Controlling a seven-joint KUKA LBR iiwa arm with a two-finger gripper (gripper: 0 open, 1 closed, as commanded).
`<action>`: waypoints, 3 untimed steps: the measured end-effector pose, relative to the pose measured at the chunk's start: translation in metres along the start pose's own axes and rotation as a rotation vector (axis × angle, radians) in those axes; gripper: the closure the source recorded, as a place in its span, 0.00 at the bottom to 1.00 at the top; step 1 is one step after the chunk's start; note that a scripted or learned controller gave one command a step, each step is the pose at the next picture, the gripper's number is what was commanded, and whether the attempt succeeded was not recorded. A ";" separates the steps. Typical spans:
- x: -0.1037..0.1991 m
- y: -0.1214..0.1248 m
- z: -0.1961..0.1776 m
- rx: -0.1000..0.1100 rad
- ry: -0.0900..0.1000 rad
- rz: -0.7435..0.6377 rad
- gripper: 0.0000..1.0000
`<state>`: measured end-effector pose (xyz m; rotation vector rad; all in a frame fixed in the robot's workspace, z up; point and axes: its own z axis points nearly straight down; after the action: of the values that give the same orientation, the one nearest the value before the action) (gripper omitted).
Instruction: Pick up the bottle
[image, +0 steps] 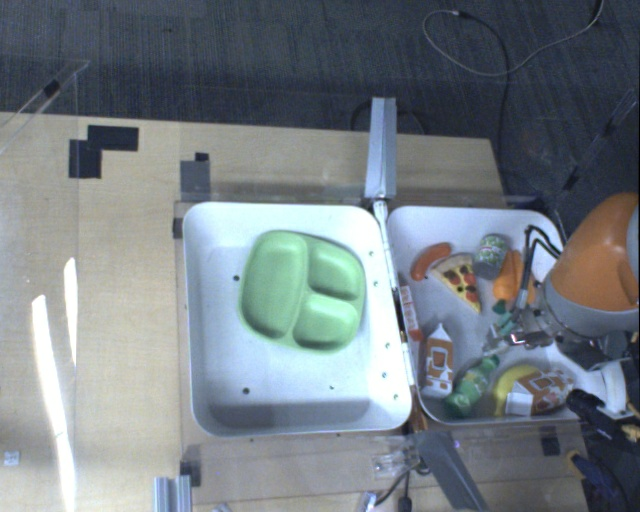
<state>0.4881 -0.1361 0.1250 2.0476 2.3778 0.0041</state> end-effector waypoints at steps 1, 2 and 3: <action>0.000 0.000 0.000 0.000 0.000 0.001 0.00; 0.027 0.006 0.034 -0.011 -0.011 -0.007 0.00; 0.023 0.005 0.036 -0.007 0.000 0.072 0.00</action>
<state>0.4901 -0.1122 0.0894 2.1286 2.3000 0.0120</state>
